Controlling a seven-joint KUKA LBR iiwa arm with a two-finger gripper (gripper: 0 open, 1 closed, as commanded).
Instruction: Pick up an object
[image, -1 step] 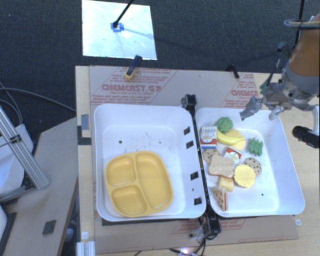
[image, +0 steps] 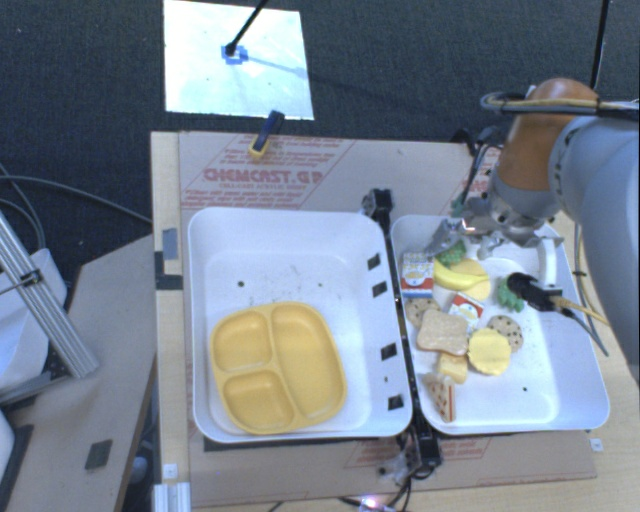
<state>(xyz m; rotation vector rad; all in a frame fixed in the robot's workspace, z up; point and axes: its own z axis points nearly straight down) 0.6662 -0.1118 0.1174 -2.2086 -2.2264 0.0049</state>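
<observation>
The right white bin (image: 520, 405) holds a pile of toy food. My gripper (image: 447, 238) hangs low over its far left corner, just above a green piece (image: 450, 256) and a yellow piece (image: 463, 275). A small white and red carton (image: 416, 273) lies right beside them, at the bin's left wall. Nearer the front lie a bread slice (image: 443, 331), a yellow round slice (image: 489, 352), a chocolate-chip cookie (image: 506, 329), a cheese block (image: 453, 368) and a sandwich wedge (image: 440, 398). Nothing is visibly held.
The left white bin (image: 290, 235) holds a yellow divided plate (image: 278, 367) at its front. A black divider (image: 390, 300) runs between the bins. A second green piece (image: 513, 296) lies right of the yellow one. A blue and yellow tool (image: 266, 134) rests on the board behind.
</observation>
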